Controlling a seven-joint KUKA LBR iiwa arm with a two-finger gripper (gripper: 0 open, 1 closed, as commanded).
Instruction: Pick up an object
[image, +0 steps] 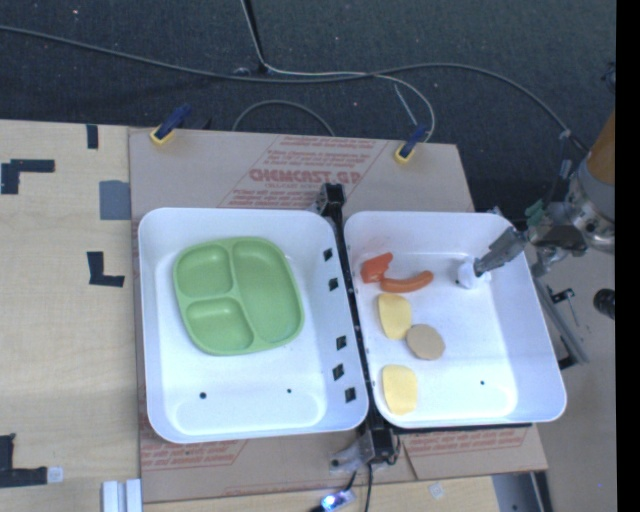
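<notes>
The right bin (520, 400) holds a small red-orange piece (375, 266), an orange sausage-shaped piece (406, 282), a yellow piece (394, 316), a round tan piece (426, 342) and a second yellow piece (400, 388). My gripper (470, 273) reaches in from the right and sits low over the bin's upper right floor. Its pale tip is a short way right of the sausage and apart from it. I see nothing held in it.
In the left bin (160, 400) lies a green divided plate (238, 295). Black clips (340, 300) run along the divider between the bins. Cables (330, 75) lie on the dark floor behind the bench, and two yellow-blue clamps (170, 123) hold the cardboard.
</notes>
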